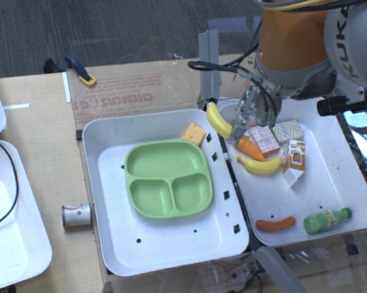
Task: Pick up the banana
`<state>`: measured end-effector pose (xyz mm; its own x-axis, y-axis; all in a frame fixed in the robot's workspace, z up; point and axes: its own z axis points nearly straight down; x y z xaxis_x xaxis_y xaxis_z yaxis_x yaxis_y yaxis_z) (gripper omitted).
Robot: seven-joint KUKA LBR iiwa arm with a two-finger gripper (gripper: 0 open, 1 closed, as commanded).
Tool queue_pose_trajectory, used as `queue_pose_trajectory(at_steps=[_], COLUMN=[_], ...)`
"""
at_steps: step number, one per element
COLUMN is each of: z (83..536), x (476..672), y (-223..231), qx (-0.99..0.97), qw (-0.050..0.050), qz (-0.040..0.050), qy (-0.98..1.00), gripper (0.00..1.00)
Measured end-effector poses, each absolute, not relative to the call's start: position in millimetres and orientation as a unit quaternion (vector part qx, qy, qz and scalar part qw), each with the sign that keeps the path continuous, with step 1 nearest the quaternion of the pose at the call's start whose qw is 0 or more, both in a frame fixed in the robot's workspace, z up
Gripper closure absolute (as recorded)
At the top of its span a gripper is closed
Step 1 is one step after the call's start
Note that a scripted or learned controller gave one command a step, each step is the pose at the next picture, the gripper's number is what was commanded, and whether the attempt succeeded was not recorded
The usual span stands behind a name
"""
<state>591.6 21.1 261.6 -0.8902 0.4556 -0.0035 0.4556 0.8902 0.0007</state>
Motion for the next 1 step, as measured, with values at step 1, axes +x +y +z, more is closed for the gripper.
queue_pose_trajectory(at_steps=[1], z=[223.8], x=[613.3], y=[27.9], qx=[0.294], qw=[0.000], qz=[-0.0003], qy=[0.956], gripper=[1.00])
